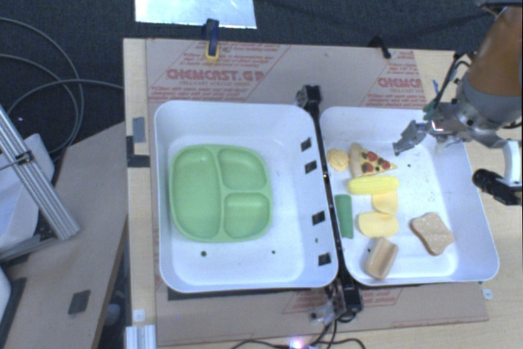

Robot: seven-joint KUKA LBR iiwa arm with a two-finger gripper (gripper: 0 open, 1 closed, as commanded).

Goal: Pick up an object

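Gripper [406, 140] hangs over the upper part of the right bin [482, 253], at the end of the grey arm [490, 90] that comes in from the right side; whether it is apart or together cannot be told at this size and angle, and nothing can be seen caught in it. It sits above bare white floor, to the right of and a little above the pizza slice [369, 161], and apart from it. All the toy food lies in the left half of this bin. A small yellow piece [337, 158] rests just left of the pizza slice, close beside it. Below them a corn cob [373, 185] lies crosswise, and under it a pale yellow chunk [378, 223] lies near it. A green bean [344, 216] stands lengthwise along the bin's left wall, beside the corn cob and the chunk. Near the bottom edge a tan bread roll [381, 257] lies tilted, and to its right, apart from the rest, a slice of toast [432, 232] lies flat. The left bin [188, 123] holds a green divided tray [219, 192] with three compartments, set toward its left and middle. Both bins rest on a sheet of cardboard [270, 69] on the bench.
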